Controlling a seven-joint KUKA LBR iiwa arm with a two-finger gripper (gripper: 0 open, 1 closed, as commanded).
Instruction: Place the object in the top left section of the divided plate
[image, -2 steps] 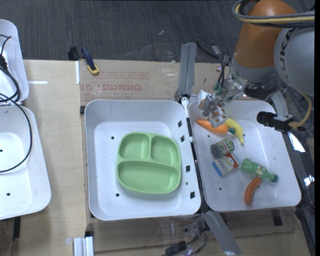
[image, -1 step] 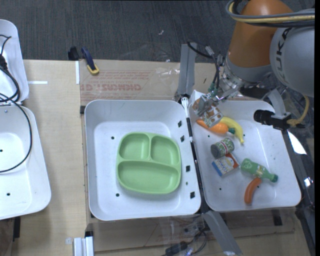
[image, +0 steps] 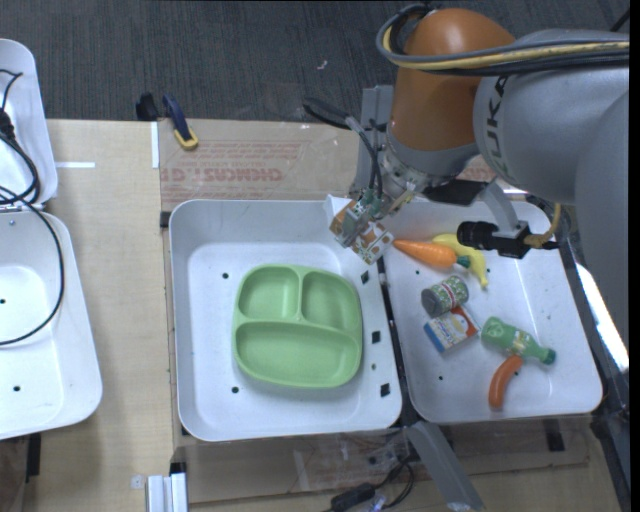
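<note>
A light green divided plate (image: 297, 345) lies in the left bin (image: 200, 400), and its top left section (image: 268, 295) holds nothing. My gripper (image: 362, 232) hangs over the rim between the two bins, up and to the right of the plate. It is shut on a small brown-and-white box (image: 372, 240), which is held above the bin's edge. The grey arm with its orange band comes in from the upper right and hides the back of the right bin.
The right bin (image: 570, 400) holds a carrot (image: 425, 252), a banana (image: 472, 258), a small can (image: 445, 295), a flat red-and-blue packet (image: 452, 328), a green bottle (image: 517, 340) and an orange sausage (image: 503, 380). Cardboard (image: 240, 165) lies behind the bins.
</note>
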